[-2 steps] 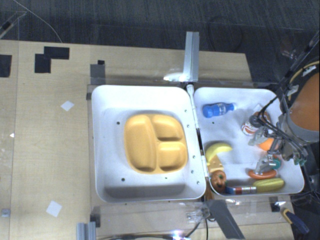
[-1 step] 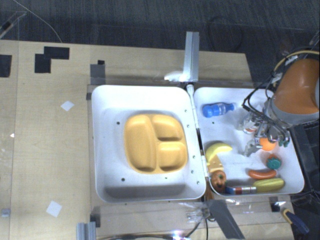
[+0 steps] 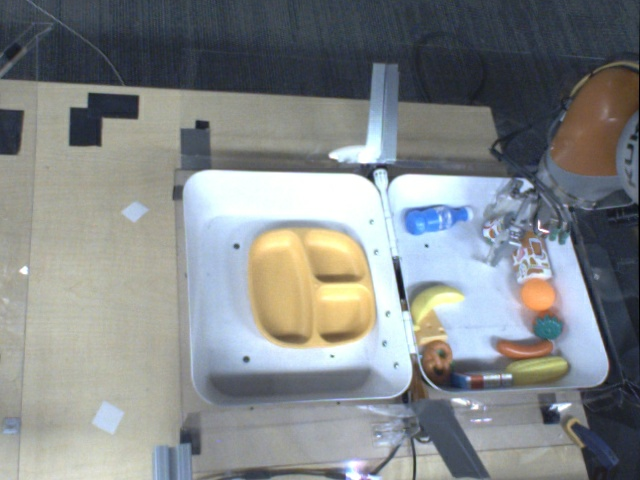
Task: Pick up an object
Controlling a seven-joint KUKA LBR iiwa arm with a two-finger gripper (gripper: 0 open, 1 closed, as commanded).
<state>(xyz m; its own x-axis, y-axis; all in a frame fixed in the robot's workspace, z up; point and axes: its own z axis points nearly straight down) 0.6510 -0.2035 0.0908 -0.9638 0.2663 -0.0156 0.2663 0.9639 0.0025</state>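
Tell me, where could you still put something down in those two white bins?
Left bin: bare strips all around the yellow tray. Right bin: an open middle patch between blue bottle, banana and orange ball. Its near edge and far right corner, under the gripper, are crowded.

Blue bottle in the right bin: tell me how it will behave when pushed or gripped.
The blue bottle lies on its side, so a push would probably roll it. It looks like smooth plastic, likely light and slippery. With the white bin wall close behind, it may stop there.
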